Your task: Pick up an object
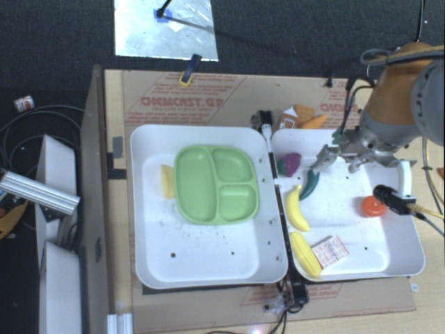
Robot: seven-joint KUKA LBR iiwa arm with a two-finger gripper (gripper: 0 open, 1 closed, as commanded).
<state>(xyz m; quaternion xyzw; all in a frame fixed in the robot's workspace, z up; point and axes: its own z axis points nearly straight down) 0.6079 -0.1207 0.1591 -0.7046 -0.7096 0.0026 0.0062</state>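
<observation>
Gripper hangs over the right bin's far left part, just above a dark green object; whether it is open or closed, I cannot tell. At left, the left bin holds a green tray with a yellow piece beside it. In the right bin lie a purple object, two bananas, a card and an orange-red object.

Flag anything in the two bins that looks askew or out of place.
In the left bin, a yellow piece sits half hidden under the green divided plate's left edge. At the right bin's far rim, an orange item lies outside, on the cardboard. Nothing looks spilled or broken.
</observation>
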